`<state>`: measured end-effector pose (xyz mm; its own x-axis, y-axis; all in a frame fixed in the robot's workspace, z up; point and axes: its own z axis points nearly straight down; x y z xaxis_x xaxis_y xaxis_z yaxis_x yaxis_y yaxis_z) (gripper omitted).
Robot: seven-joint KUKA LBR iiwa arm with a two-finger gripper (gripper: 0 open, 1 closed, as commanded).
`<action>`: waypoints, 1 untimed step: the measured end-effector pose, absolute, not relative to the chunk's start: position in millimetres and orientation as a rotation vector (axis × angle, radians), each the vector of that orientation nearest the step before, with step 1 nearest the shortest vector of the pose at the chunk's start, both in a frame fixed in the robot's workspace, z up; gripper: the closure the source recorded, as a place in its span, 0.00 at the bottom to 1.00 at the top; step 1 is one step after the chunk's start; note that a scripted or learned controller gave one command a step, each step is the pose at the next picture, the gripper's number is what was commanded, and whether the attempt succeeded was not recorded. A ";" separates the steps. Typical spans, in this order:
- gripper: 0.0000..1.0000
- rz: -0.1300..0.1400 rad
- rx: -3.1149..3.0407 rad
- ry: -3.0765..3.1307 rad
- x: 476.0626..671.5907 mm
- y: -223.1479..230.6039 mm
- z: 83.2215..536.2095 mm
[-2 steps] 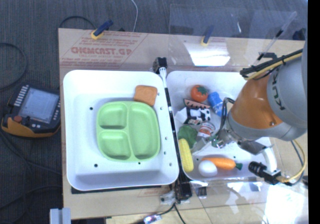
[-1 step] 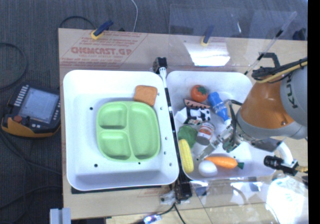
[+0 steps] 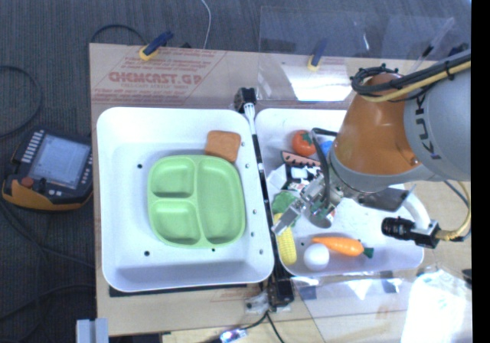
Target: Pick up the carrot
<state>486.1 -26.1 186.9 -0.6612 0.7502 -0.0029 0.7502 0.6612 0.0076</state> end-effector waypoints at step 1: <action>0.00 -0.007 1.204 2.902 484.2 -107.0 173.9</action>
